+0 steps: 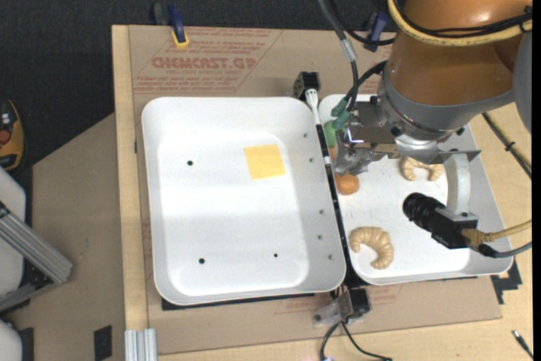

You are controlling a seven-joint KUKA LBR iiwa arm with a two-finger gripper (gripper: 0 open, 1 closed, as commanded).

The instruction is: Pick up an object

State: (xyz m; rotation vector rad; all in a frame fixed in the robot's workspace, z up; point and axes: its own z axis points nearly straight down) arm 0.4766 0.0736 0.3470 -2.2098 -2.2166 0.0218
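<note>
Fingers (348,167) on our arm hang low in the right bin (423,266), at its left edge, directly over a small orange ball (347,183); whether they grip it we cannot tell. We see a croissant (374,245) nearer the front, a pale pastry (421,172) beside the wrist, and a yellow square (265,161) in the left bin (228,258).
</note>
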